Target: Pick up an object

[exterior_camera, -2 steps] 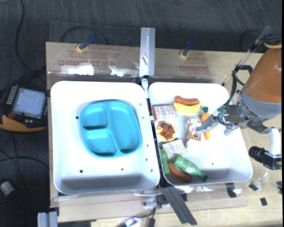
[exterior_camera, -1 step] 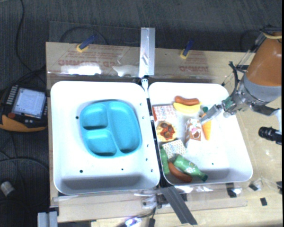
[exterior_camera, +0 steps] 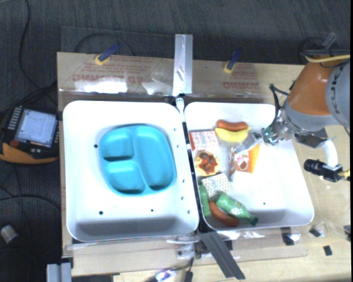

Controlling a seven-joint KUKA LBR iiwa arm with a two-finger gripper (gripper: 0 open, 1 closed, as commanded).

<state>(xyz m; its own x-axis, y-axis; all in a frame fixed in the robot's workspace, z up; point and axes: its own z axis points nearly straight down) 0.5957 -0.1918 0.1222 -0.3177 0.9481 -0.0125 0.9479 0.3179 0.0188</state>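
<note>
Gripper (exterior_camera: 269, 135) sits low at the right bin's (exterior_camera: 282, 213) upper right side, finger state can't be told (too small, blurry). Just left of it: hot dog toy (exterior_camera: 231, 129), small packet (exterior_camera: 241, 159) and orange piece (exterior_camera: 254, 157). Further left, printed cards (exterior_camera: 203, 151), writing unreadable. Down-left of the gripper, green bottle (exterior_camera: 234, 208) over a sausage. Far left, blue divided tray (exterior_camera: 135, 158) in the left bin (exterior_camera: 82, 207); cardboard behind has red lettering, illegible

My arm (exterior_camera: 320, 98) shows grey casing, a broad orange band, and a small teal-tinted end effector (exterior_camera: 269, 135).
</note>
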